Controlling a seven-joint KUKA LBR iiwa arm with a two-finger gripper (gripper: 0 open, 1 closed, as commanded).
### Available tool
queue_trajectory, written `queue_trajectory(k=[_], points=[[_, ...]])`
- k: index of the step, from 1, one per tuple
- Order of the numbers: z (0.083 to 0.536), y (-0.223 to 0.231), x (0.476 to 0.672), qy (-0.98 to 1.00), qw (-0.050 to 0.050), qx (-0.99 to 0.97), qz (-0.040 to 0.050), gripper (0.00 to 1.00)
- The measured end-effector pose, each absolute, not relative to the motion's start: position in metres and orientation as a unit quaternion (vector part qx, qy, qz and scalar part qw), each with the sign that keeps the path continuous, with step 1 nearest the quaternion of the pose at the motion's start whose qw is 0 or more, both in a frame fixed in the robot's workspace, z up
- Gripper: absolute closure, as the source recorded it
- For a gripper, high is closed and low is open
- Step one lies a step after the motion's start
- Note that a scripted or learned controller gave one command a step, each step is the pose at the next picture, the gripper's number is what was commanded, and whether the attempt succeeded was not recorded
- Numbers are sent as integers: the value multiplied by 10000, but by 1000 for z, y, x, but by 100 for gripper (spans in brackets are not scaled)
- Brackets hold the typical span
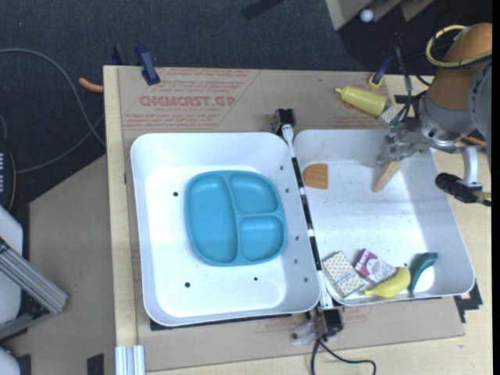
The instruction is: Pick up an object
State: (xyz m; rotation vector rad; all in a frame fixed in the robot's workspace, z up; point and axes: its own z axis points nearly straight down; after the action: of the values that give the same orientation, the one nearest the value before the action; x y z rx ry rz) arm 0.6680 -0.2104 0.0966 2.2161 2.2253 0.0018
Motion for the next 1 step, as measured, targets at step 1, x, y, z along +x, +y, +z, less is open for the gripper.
queue_trajectory(k=[1], points=[[135, -218, 638, 7072, 2, 7070, -2, 100]])
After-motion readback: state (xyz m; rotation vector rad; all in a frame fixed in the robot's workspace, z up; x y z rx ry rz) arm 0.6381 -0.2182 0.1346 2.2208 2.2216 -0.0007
